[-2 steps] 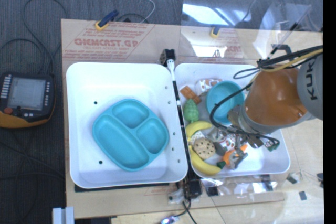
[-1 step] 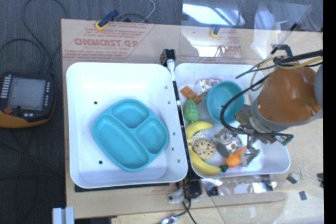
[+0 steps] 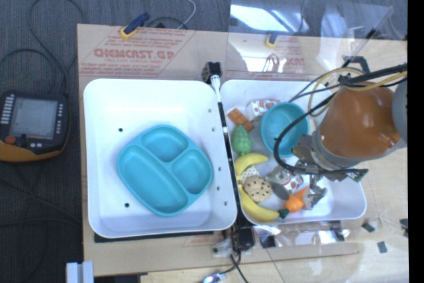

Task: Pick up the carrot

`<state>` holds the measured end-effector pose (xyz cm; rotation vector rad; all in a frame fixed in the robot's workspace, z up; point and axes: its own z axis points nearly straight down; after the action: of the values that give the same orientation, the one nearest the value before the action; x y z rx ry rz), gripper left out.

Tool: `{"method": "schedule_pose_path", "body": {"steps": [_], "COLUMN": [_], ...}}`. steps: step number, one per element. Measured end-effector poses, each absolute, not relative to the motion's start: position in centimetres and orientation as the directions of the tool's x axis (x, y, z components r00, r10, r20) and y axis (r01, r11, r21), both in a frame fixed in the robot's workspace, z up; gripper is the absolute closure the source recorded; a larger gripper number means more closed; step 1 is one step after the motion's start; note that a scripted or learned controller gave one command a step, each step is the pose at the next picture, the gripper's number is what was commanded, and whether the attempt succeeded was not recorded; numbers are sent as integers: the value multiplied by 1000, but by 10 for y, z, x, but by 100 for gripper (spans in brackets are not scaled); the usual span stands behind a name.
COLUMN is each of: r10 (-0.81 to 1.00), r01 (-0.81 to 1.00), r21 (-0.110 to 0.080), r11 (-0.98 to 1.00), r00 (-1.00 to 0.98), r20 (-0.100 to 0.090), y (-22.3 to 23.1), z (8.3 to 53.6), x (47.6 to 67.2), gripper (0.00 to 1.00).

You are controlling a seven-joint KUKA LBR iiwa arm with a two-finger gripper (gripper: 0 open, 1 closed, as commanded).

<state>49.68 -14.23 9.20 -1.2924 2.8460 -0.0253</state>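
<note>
The small orange carrot (image 3: 295, 201) with a green tip lies in the right bin (image 3: 351, 205), near its front wall. My gripper (image 3: 299, 193) is low over it, reaching in from the right under the orange wrist band. The grey fingers (image 3: 317, 195) stand on either side of the carrot, open, with the carrot between them. The wrist hides part of the bin floor behind the carrot.
Close to the carrot's left lie a yellow banana (image 3: 256, 209) and a spotted cookie (image 3: 257, 189). A blue bowl (image 3: 281, 127), a green fruit (image 3: 241, 140) and a brown piece (image 3: 238, 119) sit further back. The left bin (image 3: 106, 109) holds a blue divided plate (image 3: 165, 169).
</note>
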Motion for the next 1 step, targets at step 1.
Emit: {"method": "schedule_pose_path", "body": {"steps": [1], "r10": [-980], "r01": [-980], "r21": [-25], "r11": [198], "r00": [-198], "r20": [-5], "y": [-140], "z": [92], "x": [497], "gripper": [0]}}
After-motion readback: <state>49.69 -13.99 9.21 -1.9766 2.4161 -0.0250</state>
